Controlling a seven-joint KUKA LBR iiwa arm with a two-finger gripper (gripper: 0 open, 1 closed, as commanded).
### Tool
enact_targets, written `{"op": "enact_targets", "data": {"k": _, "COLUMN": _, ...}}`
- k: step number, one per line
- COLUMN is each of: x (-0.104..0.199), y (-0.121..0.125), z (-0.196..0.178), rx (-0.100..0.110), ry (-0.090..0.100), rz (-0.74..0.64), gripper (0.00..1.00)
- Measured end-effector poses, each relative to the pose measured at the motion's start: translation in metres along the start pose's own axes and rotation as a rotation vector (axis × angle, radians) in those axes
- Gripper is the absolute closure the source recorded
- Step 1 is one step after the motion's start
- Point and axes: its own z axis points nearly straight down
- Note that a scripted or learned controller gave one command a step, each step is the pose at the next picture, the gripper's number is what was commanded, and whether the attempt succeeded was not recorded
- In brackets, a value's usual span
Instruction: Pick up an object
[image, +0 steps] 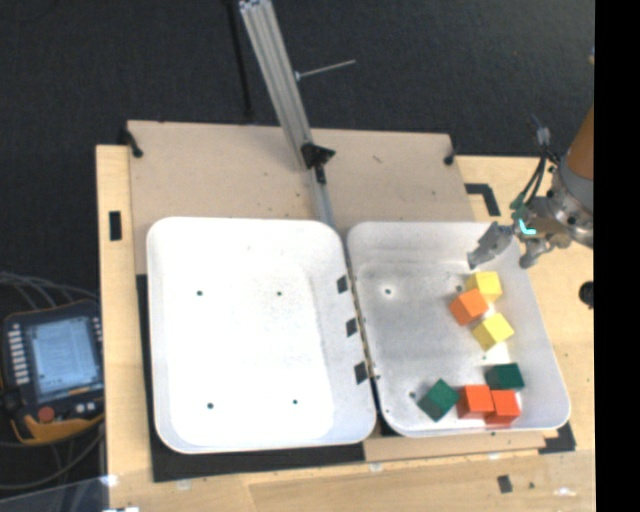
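Several small cubes lie in the right bin (400, 330). A yellow cube (488, 284), an orange cube (467, 306) and a second yellow cube (493, 329) form a cluster near its right side. Further toward the front are a green cube (505, 377), another green cube (437, 398) and two orange cubes (476, 400) (504, 405) side by side. My gripper (511, 249) hangs over the bin's far right corner, just beyond the top yellow cube. Its fingers (489, 246) are spread open with nothing between them.
The left bin (245, 330) sits beside the right one, with small clips along their shared edge. A slanted metal rail (285, 95) rises behind the bins. A handheld pendant (55, 360) lies off the bench at the left.
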Motion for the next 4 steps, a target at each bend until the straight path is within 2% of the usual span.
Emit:
{"op": "enact_targets", "data": {"k": 1, "x": 0.0, "y": 0.001, "z": -0.003, "rx": -0.004, "ry": -0.002, "rz": -0.002, "gripper": 0.0}}
{"op": "enact_targets", "data": {"k": 2, "x": 0.003, "y": 0.0, "z": 0.04, "rx": 0.0, "ry": -0.002, "rz": 0.001, "gripper": 0.0}}
{"op": "enact_targets", "data": {"k": 3, "x": 0.0, "y": 0.0, "z": 0.103, "rx": 0.002, "ry": -0.002, "rz": 0.003, "gripper": 0.0}}
{"op": "enact_targets", "data": {"k": 4, "x": -0.002, "y": 0.001, "z": 0.152, "rx": -0.008, "ry": -0.006, "rz": 0.004, "gripper": 0.0}}
